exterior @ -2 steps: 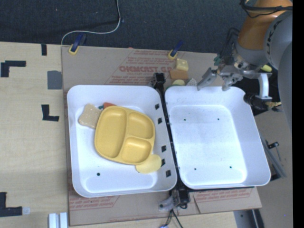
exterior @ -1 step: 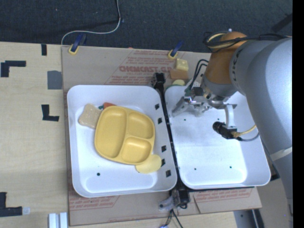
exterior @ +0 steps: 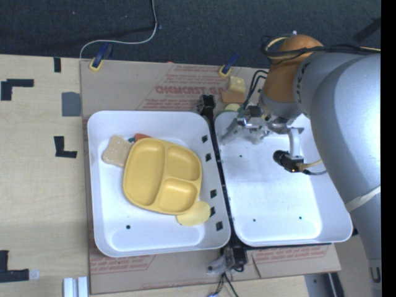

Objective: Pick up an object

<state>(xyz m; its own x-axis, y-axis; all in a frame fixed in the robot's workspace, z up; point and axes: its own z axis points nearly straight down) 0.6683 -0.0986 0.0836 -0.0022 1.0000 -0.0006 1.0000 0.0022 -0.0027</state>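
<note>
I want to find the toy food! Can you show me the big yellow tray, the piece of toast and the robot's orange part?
Yellow tray (exterior: 162, 175): camera view, centre divider.
Toast (exterior: 114, 151): camera view, its top face.
Orange band (exterior: 286, 67): camera view, its rounded side.

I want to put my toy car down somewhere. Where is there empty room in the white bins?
The right bin has the most room: its whole floor below the gripper is bare. The left bin is crowded, with the yellow divided tray mid-floor, a tan cracker at its upper left and a pale yellow piece below. A bare strip borders its front wall.
</note>
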